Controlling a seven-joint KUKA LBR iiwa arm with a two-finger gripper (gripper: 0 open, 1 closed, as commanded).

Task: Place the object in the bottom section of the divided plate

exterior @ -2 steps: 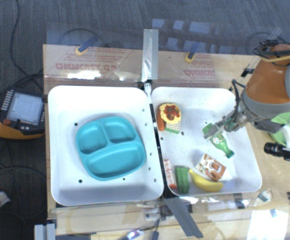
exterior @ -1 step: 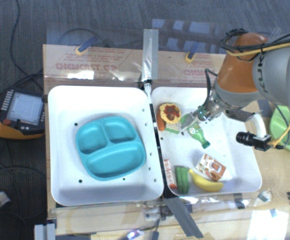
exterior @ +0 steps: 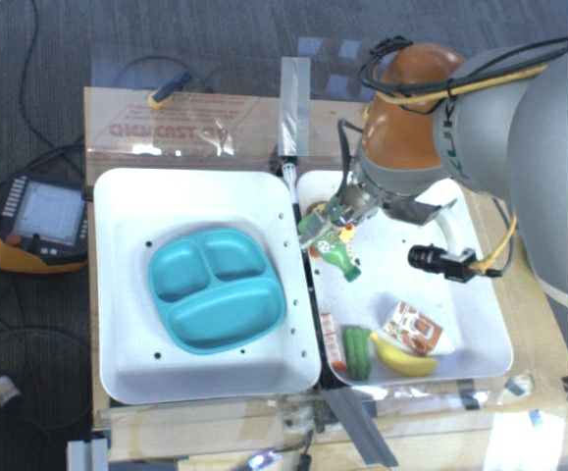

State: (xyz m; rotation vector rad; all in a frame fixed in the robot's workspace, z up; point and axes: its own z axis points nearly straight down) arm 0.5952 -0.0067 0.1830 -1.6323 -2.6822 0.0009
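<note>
At the near end of the right bin (exterior: pixel 490 356), a banana (exterior: pixel 404 358) is seen lying between a green vegetable (exterior: pixel 358 352) and a small printed packet (exterior: pixel 413 327), touching or nearly touching both. In the left bin (exterior: pixel 117 361), a blue plate (exterior: pixel 217 287) is set slightly askew, its wide bottom section (exterior: pixel 227 320) turned toward the near side and two smaller sections behind it. Farther back in the right bin, a green toy (exterior: pixel 339 254) with yellow and red markings is seen close to the wall shared by the bins, well apart from the plate. The gripper (exterior: pixel 331 216) is poised directly over the toy's far end; whether it is released or clenched on the toy cannot be told. A black cylinder (exterior: pixel 440 259) is carried on the wrist. Beyond the bins, a taped cardboard sheet (exterior: pixel 176 130) is laid flat.
</note>
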